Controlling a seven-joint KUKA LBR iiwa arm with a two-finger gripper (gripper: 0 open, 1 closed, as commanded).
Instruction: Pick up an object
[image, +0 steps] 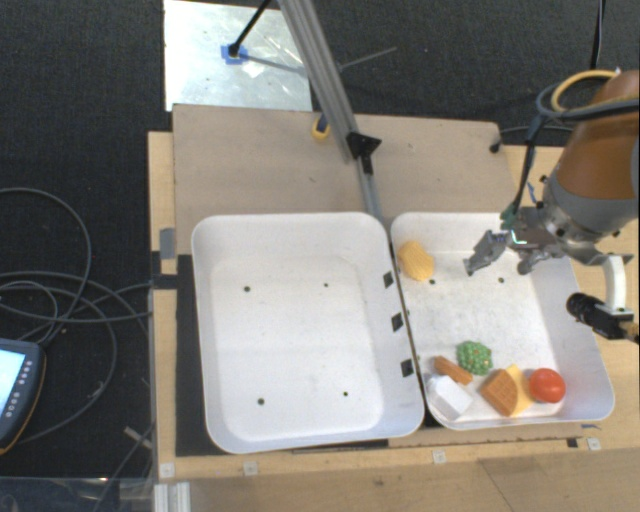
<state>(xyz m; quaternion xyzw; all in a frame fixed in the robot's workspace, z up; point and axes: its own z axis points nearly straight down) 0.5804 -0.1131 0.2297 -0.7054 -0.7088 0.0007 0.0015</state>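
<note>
My gripper (505, 257) hangs open over the back of the right bin (560, 315), its two fingers spread apart with nothing between them. A yellow lump (416, 262) lies to its left, near the bin's back left corner. Along the bin's front edge sit a green bumpy piece (474, 355), an orange stick (453, 370), a white block (449, 396), an orange-yellow wedge (505, 390) and a red ball (546, 384), all well in front of the gripper.
The left bin (215, 400) adjoins the right one along a shared rim with black clips. A grey pole (335, 95) slants across the back of the bench. Cables and a tablet lie on the floor at left.
</note>
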